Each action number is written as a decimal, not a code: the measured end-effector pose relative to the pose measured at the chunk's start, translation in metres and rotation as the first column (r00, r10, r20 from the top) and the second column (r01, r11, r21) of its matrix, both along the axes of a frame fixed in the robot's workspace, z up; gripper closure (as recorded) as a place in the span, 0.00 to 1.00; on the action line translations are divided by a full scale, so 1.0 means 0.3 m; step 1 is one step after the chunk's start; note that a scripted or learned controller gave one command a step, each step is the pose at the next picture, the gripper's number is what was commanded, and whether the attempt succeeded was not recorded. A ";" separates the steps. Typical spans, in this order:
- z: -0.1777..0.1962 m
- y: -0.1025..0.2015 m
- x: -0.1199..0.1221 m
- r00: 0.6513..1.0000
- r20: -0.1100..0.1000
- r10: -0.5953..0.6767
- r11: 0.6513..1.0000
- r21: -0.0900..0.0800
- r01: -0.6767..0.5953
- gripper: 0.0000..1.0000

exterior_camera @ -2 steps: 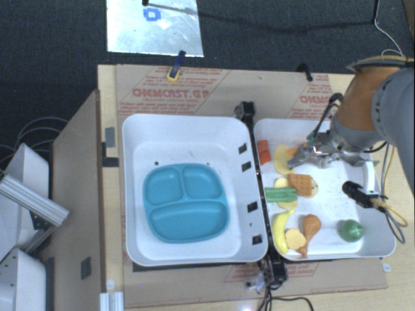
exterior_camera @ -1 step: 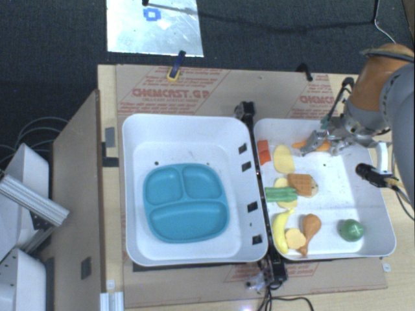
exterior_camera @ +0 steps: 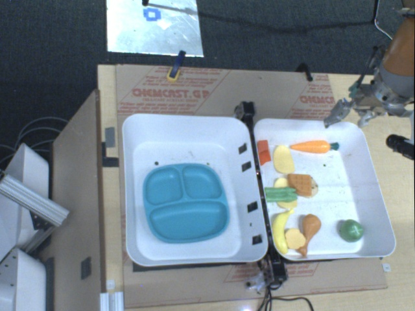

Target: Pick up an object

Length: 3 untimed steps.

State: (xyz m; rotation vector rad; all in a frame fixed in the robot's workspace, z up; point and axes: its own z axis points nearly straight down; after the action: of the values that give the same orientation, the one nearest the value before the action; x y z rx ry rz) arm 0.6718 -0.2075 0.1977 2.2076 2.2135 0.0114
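The right bin [exterior_camera: 373, 173] holds several toy foods: an orange carrot [exterior_camera: 313, 146] at the far side, a yellow piece [exterior_camera: 283, 159], a small red block [exterior_camera: 263, 152], a brown cone [exterior_camera: 303, 184], a green vegetable [exterior_camera: 282, 195], a banana [exterior_camera: 279, 232], a drumstick [exterior_camera: 310, 227] and a green ball [exterior_camera: 351, 230]. My gripper [exterior_camera: 351, 114] hangs over the bin's far right corner, up and to the right of the carrot. Its fingers stand open with nothing between them.
The left bin [exterior_camera: 136, 141] holds a blue divided plate [exterior_camera: 186, 201]. A black divider with clips [exterior_camera: 253, 173] runs between the bins. A shiny sheet [exterior_camera: 155, 18] lies on the dark floor beyond the bench. A black part [exterior_camera: 401, 144] juts in at the right.
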 end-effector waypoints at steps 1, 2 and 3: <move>-0.396 0.161 -0.113 1.000 -0.021 0.003 1.000 0.009 -0.003 0.00; -0.381 0.021 -0.021 0.999 -0.048 -0.002 1.000 0.030 0.003 0.00; -0.370 0.023 -0.022 0.999 -0.041 0.001 1.000 0.023 -0.001 0.00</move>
State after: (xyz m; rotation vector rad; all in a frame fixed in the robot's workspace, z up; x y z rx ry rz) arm 0.6651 -0.2006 0.0866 2.2389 2.2470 -0.0087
